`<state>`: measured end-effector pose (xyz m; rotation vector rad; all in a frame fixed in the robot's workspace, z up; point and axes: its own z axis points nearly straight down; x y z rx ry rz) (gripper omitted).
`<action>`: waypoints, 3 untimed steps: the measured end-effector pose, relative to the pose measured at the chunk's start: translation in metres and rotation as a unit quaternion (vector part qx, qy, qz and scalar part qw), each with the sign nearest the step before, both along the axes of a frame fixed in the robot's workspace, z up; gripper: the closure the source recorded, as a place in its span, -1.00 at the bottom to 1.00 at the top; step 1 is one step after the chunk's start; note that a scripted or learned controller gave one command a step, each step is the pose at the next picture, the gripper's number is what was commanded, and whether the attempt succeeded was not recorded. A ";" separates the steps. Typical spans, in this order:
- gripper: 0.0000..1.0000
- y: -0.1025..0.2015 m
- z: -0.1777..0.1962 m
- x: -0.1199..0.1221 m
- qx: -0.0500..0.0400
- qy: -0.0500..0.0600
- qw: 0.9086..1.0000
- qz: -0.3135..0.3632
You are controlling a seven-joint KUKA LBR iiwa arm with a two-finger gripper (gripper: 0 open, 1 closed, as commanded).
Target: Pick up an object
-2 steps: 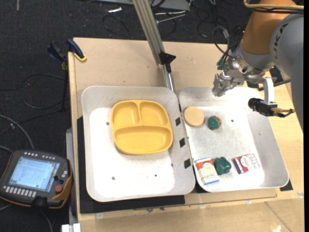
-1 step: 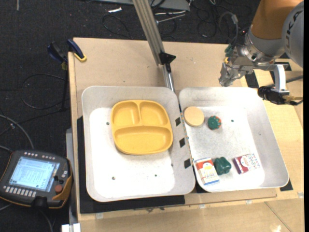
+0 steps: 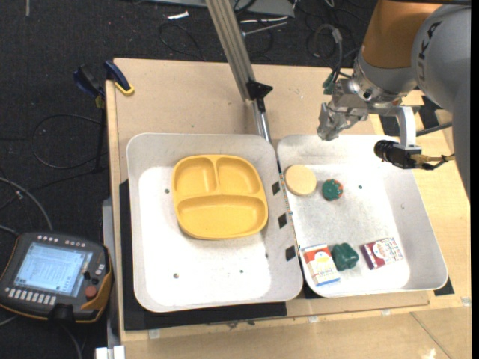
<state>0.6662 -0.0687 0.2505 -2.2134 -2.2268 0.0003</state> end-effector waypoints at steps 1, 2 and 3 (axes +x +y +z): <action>1.00 0.045 -0.009 -0.015 0.000 0.001 1.000 0.000; 1.00 0.095 -0.002 -0.023 0.000 0.000 1.000 0.001; 1.00 0.152 -0.015 -0.019 0.000 0.000 1.000 0.001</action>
